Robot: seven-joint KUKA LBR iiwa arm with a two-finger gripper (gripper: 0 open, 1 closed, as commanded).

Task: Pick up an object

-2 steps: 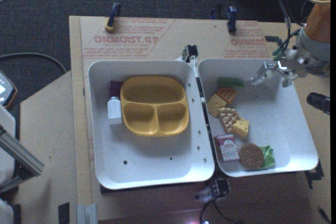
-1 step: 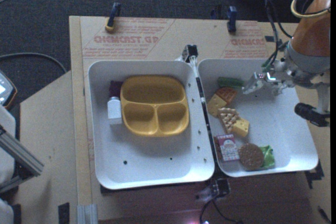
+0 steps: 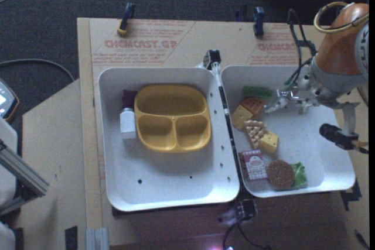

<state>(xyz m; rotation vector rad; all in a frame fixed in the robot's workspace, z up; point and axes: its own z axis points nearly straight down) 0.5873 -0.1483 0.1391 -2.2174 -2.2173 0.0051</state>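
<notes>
- The surface (image 3: pixel 176 38) is a big light brown board with red letters on it, and it carries two white bins side by side.
- The left bin (image 3: pixel 170 184) is the bigger-looking one. A yellow plate (image 3: pixel 173 117) with three sections lies in its upper middle.
- The right bin (image 3: pixel 331 170) holds the toy food, all on its left side.
- The arm (image 3: pixel 343 47) is grey with an orange band. It comes in from the right, over the top right part of the right bin.
- The tool (image 3: pixel 275 105) is at the end of the arm and points left, over the top part of the right bin. It is near the waffle and the green pickle (nothing shows between its fingers), and I cannot tell if it is wide or narrow.
- A small white bottle (image 3: pixel 128 123) stands just beside the left edge of the plate, with a dark purple thing (image 3: pixel 128 96) just above it.
- A red and white box (image 3: pixel 254 164) lies near the bottom left of the right bin.
- A round brown patty (image 3: pixel 280 174) sits just right of the box, touching a green lettuce leaf (image 3: pixel 299 174).
- A brown waffle (image 3: pixel 252 106) lies by a yellow cheese slice (image 3: pixel 240 117).
- A cracker (image 3: pixel 254 132) and a cheese wedge (image 3: pixel 269 141) lie in the middle, touching.
- A green pickle (image 3: pixel 256 91) lies at the top, just above the waffle.
</notes>
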